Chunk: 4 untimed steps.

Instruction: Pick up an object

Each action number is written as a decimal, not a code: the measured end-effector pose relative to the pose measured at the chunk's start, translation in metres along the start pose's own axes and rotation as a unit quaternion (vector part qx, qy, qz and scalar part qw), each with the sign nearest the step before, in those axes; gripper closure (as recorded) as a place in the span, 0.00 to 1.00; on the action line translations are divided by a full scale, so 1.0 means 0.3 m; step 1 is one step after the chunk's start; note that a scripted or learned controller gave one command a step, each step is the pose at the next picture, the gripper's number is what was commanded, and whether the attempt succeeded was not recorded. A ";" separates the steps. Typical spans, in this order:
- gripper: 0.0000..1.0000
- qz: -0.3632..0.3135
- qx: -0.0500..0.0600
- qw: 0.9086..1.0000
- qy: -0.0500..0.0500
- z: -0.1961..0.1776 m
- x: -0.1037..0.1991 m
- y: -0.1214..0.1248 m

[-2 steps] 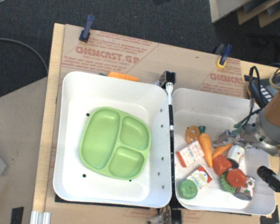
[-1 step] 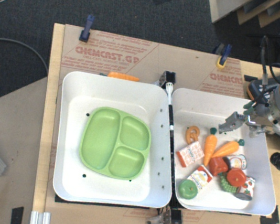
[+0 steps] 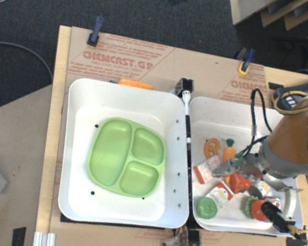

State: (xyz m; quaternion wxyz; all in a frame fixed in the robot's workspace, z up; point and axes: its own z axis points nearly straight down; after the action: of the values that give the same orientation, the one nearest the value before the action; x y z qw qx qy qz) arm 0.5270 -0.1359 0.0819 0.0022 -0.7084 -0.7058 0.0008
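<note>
My gripper (image 3: pixel 246 171) hangs low over the middle of the right bin (image 3: pixel 203 107), at the end of the grey arm with its orange band (image 3: pixel 292 137). Directly beside it lies a red object (image 3: pixel 240 183), partly hidden by the gripper body. Around it are a small carrot (image 3: pixel 229 152), a brown pretzel (image 3: pixel 212 147), a red-and-white packet (image 3: pixel 207 171), a white carton with red print (image 3: pixel 221 194), a green round piece (image 3: pixel 207 208) and a red fruit with a green top (image 3: pixel 255 208).
The left bin (image 3: pixel 73 153) holds a green divided plate (image 3: pixel 128 157). A black clip bar (image 3: pixel 187 136) runs along the wall between the two bins. An orange strip (image 3: pixel 136 85) lies behind the left bin. Black cables (image 3: pixel 253 121) loop beside the arm.
</note>
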 end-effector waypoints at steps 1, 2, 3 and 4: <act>1.00 -0.001 -0.006 1.000 -0.002 -0.055 -0.003 0.011; 1.00 -0.005 -0.006 1.000 0.000 -0.359 0.190 -0.084; 1.00 0.000 -0.001 1.000 -0.001 -0.380 0.112 -0.165; 1.00 -0.005 -0.005 1.000 -0.001 -0.496 0.290 -0.158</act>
State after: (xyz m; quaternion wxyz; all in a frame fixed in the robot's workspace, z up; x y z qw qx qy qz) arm 0.4804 -0.0491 0.2310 -0.0015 -0.7047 -0.7095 -0.0021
